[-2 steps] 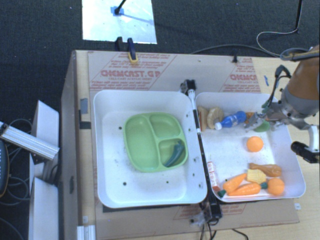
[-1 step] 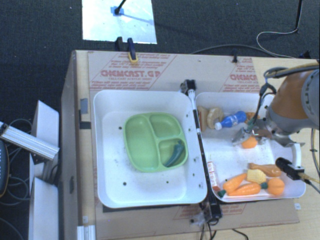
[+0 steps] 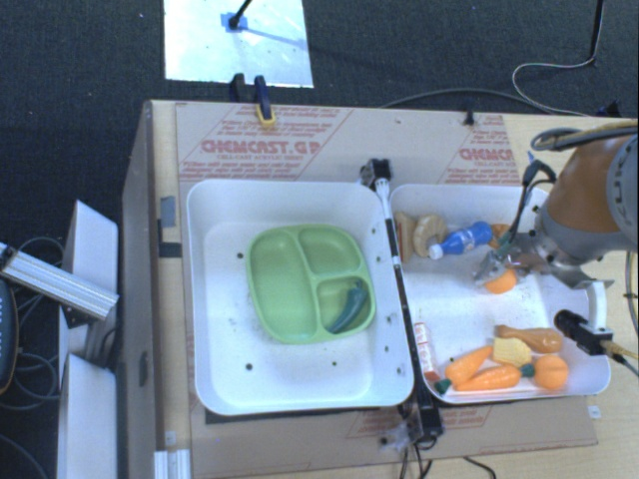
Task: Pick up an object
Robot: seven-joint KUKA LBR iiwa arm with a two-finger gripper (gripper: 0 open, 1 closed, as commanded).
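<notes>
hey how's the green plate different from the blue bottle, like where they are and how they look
The green plate lies flat in the left bin; the blue bottle lies on its side in the right bin. The plate is wide, shallow and divided into compartments, while the bottle is small and slim with a white cap. The plate holds a dark green item; the bottle holds nothing visible. Both lie untouched by the gripper.

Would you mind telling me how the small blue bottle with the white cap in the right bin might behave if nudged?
The small blue bottle with the white cap lies on its side, so its rounded body would probably roll. It looks like a light plastic toy, likely stiff. Its smooth surface may slip.
</notes>
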